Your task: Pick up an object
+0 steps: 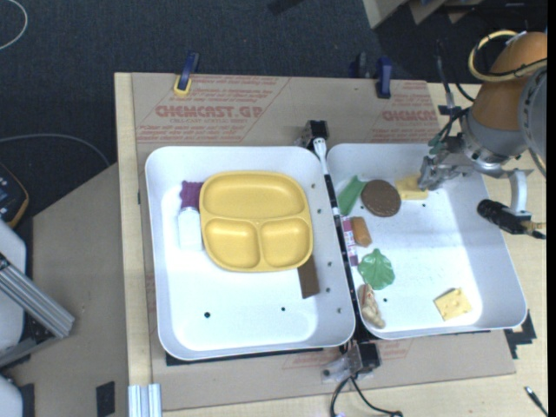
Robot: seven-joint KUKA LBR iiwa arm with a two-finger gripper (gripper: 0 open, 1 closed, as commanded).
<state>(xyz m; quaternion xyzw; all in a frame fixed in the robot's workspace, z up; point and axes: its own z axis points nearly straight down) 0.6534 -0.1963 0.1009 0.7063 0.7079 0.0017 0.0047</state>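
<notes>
My gripper (431, 177) hangs low over the far part of the right bin (486, 259), its tip just above and to the right of a pale yellow block (412, 190). A round brown cookie (380, 198) lies left of that block, and a green pod (349, 194) lies further left. Nearer the divider lie a small orange-brown piece (360, 231), a green leafy piece (377, 268) and a beige piece (371, 306). A yellow cheese wedge (453, 304) sits near the front right. Nothing shows between the fingers.
The left bin (252, 328) holds a yellow divided plate (257, 219), a purple piece (190, 193), a white piece (188, 229) and a brown block (307, 279). The arm crosses the right bin's far right corner. Clamps stand on the board's far edge.
</notes>
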